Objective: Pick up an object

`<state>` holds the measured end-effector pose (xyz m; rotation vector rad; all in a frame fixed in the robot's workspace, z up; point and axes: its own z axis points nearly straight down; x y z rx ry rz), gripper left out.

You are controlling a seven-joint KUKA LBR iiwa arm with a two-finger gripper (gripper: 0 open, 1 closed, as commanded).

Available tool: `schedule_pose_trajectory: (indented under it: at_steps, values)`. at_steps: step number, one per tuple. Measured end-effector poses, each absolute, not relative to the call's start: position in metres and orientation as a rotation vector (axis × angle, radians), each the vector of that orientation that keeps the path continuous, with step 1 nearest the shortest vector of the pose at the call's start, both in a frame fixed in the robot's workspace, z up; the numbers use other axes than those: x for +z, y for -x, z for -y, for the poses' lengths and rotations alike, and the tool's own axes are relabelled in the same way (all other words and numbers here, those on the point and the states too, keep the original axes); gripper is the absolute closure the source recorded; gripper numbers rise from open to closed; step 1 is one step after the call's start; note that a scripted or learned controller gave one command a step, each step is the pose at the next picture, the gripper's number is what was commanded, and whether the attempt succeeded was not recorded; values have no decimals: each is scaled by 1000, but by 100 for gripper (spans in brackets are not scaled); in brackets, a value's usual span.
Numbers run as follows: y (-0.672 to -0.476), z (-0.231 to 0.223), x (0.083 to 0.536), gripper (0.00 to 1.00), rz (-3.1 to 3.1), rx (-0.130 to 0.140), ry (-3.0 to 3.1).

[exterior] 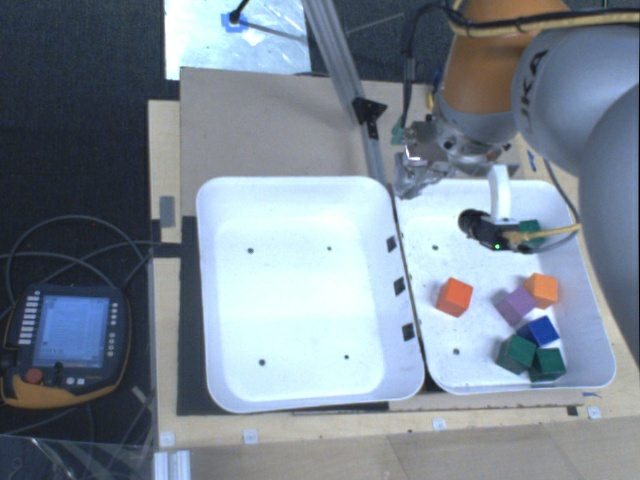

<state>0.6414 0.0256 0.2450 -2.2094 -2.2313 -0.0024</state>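
We are hovering our gripper point(412, 181), grip state unclear, at the right bin's point(590, 368) far-left edge, nothing picked up yet.

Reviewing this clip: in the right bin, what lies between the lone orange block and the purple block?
Nothing: in the camera view, bare white bin floor separates the orange block from the purple block. A second orange block sits just beyond the purple one.

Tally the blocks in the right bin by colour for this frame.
Orange: 2, one alone near the bin's middle, one further right
Purple: 1
Blue: 1
Green: 2, side by side at the front
Total: 6 blocks in the right bin
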Motion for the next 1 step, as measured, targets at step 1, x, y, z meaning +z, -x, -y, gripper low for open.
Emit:
schedule_pose_trajectory:
  at_steps: [1]
  values:
    - [-627,-75,233,100,2230,-2,2209]
